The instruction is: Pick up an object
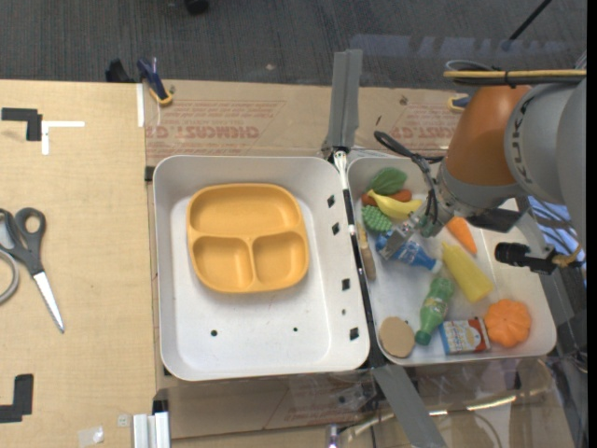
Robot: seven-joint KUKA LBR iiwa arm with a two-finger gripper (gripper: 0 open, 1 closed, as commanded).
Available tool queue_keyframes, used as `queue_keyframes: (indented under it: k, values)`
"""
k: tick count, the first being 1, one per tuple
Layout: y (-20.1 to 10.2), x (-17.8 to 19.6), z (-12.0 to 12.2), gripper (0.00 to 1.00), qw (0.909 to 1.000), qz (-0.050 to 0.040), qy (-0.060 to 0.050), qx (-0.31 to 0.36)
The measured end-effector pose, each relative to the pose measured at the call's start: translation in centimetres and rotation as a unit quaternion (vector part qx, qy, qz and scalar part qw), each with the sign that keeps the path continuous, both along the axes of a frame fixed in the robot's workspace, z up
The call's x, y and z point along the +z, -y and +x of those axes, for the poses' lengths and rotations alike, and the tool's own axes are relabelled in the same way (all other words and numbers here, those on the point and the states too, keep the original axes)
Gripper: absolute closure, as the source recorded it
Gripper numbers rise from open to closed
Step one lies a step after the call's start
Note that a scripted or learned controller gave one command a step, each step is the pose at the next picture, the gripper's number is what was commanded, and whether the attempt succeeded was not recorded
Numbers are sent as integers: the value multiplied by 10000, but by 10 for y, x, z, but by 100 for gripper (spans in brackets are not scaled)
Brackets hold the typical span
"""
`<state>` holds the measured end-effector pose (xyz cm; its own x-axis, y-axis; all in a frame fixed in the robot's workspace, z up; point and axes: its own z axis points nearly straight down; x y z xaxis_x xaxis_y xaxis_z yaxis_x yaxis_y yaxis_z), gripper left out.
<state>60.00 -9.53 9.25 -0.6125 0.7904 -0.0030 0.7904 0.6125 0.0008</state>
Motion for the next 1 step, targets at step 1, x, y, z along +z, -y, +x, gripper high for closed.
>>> queue_keyframes:
  k: [1]
  values:
    - [9,-1,-46,0,9961,8,-22,-883]
